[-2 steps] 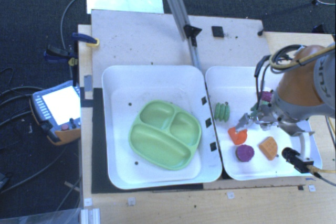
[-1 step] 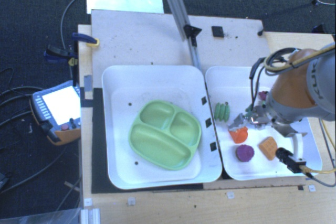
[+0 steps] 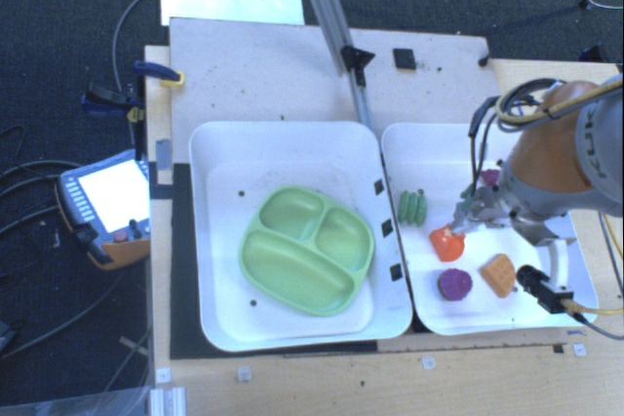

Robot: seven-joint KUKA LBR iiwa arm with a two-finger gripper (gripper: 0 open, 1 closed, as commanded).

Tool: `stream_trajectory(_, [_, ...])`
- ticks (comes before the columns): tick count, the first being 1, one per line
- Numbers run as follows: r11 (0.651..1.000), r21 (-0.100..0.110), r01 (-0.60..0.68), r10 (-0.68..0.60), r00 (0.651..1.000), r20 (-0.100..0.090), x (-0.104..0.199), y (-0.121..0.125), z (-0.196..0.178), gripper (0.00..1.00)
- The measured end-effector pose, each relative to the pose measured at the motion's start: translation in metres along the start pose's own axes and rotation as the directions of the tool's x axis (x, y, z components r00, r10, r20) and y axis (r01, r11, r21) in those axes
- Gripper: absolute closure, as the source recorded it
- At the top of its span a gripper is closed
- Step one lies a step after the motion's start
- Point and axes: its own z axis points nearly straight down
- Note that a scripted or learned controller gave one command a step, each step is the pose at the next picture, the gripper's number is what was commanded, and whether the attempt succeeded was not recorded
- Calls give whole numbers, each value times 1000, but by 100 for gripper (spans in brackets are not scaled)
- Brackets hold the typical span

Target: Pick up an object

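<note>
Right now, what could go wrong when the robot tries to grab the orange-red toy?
The gripper sits right at the top edge of the orange-red toy, so it may slip off or only nudge it. The purple toy and the tan toy lie close by in the right bin, so a push might knock into them.

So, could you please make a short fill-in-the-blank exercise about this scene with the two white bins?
1. The green divided plate lies in the ____ bin as the camera sees it.
2. The gripper is right above the ____ object in the right bin.
3. The purple object lies beside a tan one, and the small object near the divider between the bins is ____ in colour.

Missing words: left; orange-red; green
</note>
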Motion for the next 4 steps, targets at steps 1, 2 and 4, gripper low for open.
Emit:
stream_trajectory(1, [1000,29,2,-2,1000,2,-1,4,-64,100])
stream_trajectory(2, [1000,28,1,-1,1000,2,-9,1,-119,100])
stream_trajectory(4, [999,33,6,-6,1000,-1,40,-11,-177,100])
